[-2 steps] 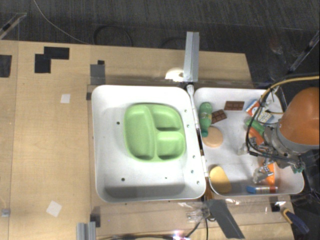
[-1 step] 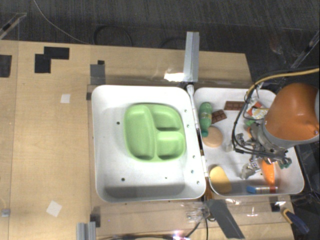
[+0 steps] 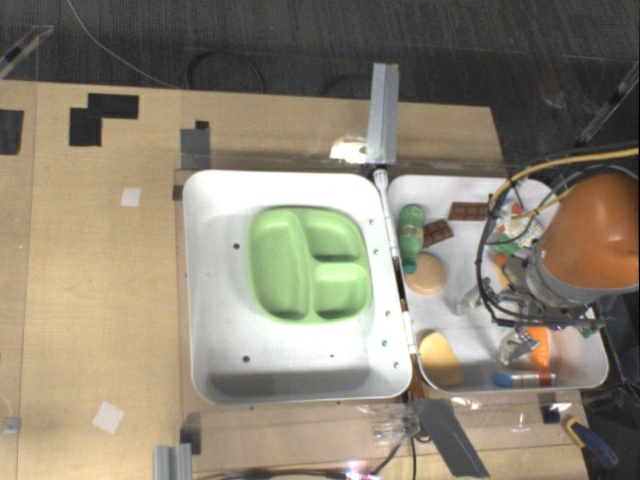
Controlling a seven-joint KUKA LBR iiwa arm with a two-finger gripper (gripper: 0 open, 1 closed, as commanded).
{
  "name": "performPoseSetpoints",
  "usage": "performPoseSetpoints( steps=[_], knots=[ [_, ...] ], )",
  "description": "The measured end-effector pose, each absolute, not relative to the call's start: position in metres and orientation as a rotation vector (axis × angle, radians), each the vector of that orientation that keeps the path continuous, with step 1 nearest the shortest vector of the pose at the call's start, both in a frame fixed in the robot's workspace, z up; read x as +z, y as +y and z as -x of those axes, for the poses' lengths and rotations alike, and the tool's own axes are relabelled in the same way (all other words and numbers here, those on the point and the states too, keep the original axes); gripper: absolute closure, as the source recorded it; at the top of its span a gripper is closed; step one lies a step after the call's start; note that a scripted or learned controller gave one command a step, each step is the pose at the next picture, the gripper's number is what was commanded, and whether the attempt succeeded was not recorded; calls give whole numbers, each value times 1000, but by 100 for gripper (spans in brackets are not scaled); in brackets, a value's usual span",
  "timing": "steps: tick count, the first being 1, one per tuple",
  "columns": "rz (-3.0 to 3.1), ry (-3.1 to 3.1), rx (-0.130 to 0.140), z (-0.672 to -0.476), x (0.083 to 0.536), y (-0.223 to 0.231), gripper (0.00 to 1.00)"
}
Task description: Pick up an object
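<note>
Plywood bench (image 3: 90, 298) under both white bins, dark carpet beyond. Standing here, I see the arm's orange band (image 3: 597, 230) hanging over the right bin (image 3: 470, 190), and the gripper (image 3: 520, 346) pokes out below it amid a tangle of cables; whether it is spread or pressed together I cannot tell from this angle, and nothing shows pinched in it.

Just beside it, toward the bin's near wall, lies an orange piece (image 3: 541, 346), and nearer that wall a marker (image 3: 523, 378) lying with its long axis along the wall. That wall crowds any approach there. Further left sit a yellow round (image 3: 438, 353), a tan round (image 3: 428, 273), a green bottle (image 3: 410, 230) lying along the divider, and two brown blocks (image 3: 450, 223). The middle of the floor looks roomier. Left bin (image 3: 215, 368) holds a green tray (image 3: 308, 262), well apart.
</note>
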State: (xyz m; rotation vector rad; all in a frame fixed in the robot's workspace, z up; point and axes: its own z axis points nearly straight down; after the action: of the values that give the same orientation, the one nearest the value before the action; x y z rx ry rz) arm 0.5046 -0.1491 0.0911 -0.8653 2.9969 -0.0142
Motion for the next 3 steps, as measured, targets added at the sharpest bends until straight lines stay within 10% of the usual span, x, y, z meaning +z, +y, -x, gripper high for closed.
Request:
performPoseSetpoints(
  steps=[3],
  knots=[
    [1062, 2938, -20, -506, 92, -125, 0]
  ],
)
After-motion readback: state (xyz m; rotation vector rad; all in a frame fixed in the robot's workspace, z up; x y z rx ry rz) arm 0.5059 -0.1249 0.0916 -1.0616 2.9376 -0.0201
